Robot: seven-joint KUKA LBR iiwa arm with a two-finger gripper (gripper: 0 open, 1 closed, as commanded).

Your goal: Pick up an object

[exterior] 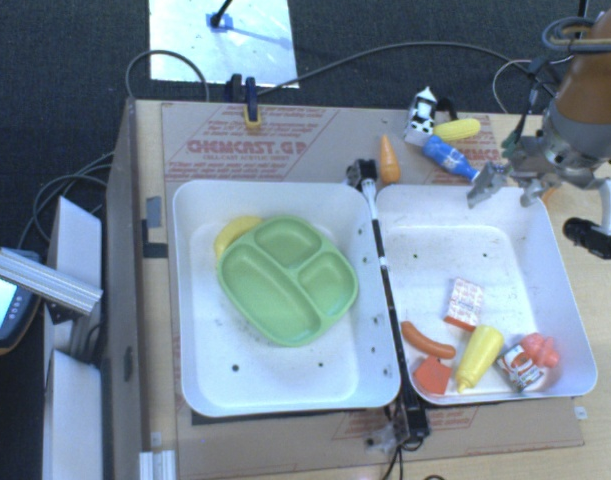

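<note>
The gripper (508, 185) hangs over the far right corner of the right bin (555, 258), its two grey metal fingers spread apart with nothing between them. The arm (593, 78) above it is grey with a smooth orange band.

Both bins are shallow, white, glossy plastic with rounded corners. The left bin (200, 368) carries a pale green divided tray (287, 279), oval, moulded into three compartments, lying over a yellow object (235, 232) that is mostly hidden.

The pickable objects sit clustered at the near edge of the right bin, well apart from the gripper: a small red-and-white patterned packet (464, 303), an orange sausage-shaped piece (428, 340), a flat orange wedge (434, 375) touching it, a yellow tapered bottle shape (479, 357), and a red-and-white rounded item (528, 359) whose form is unclear.

On the cardboard (285, 143) beyond the bins lie an orange carrot shape (388, 160), a black-and-white cow figure (422, 113), a yellow corn-like piece (457, 128) and a blue tube (451, 157).
</note>
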